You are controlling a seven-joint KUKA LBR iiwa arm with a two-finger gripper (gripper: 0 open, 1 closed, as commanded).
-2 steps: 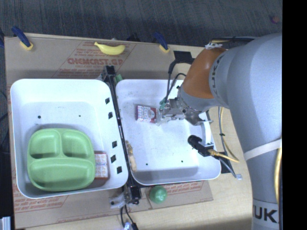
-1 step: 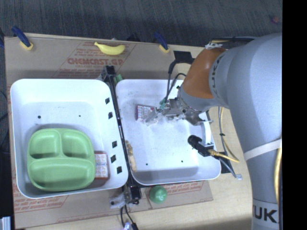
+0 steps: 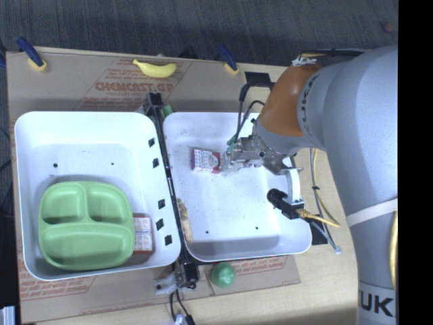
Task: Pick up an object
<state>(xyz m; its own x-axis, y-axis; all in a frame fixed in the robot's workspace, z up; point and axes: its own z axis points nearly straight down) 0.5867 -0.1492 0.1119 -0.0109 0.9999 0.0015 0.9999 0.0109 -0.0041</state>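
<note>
The gripper (image 3: 231,156), mid-frame, touches the small red box (image 3: 206,160); its opening cannot be told. The box could be pushed away.

Red block lettering reading roughly "CHEMCAST GP", printed on the brown cardboard sheet (image 3: 122,87) under the bins, above the left one. White letters "UK", cut off at the frame edge, on the grey robot arm (image 3: 375,305) at lower right. Print on the small red-and-white packet (image 3: 205,160) too small to read.

Divided tray (image 3: 86,223) in left bin (image 3: 40,131), small packet (image 3: 206,160) in right bin (image 3: 223,246)
</note>
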